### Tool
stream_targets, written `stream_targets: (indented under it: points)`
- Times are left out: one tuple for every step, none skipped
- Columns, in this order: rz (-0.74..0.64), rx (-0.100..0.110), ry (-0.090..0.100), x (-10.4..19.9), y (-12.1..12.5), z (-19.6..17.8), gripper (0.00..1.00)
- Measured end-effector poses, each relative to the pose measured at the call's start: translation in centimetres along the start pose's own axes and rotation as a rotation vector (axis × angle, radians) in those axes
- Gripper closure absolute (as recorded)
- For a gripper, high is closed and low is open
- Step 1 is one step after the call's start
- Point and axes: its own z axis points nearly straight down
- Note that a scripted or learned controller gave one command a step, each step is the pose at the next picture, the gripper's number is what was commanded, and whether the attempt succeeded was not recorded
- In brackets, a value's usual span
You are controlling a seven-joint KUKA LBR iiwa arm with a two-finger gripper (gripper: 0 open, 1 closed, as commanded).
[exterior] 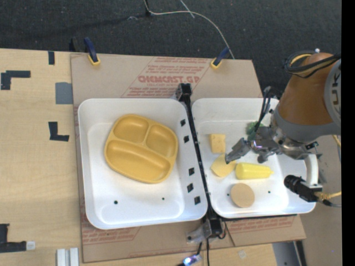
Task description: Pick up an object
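Nearest the camera, along the front edge of the desk (39,204), a cardboard sheet (166,73) lay under my two white bins. In the front of the right bin (222,206) sat a round tan disc (242,195), flat on the floor of the bin. Just behind it lay a yellow wedge-shaped block (253,172) on its side, and touching its left end was a pale yellow rounded piece (222,168). A little further back stood a small yellow cube (218,143), apart from the others. My gripper (250,150) hung over that cluster, just above the wedge and to the right of the cube; its fingers (238,150) were spread apart with nothing between them, one dark finger reaching down to the left toward the rounded piece. Behind the gripper a small green thing (253,128) lay partly hidden by my wrist; I could not tell what it was. My arm (305,101) came in from the right, its orange band above the grey wrist. In the left bin (89,148), well apart from all this, a yellow divided plate (141,147) with three compartments lay tilted on its own. At the far edge of the cardboard two blue and yellow clamps (90,51) (221,56) gripped the sheet, and beyond them was dark carpet (66,10) with a thin cable (205,18) trailing across it.
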Motion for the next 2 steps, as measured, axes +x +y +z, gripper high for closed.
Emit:
stream_targets:
  points:
    - [-0.003,-0.011,-0.001,0.0,0.2,-0.5,0.00]
    - [-0.002,-0.005,-0.001,-0.3,0.0,4.3,0.00]
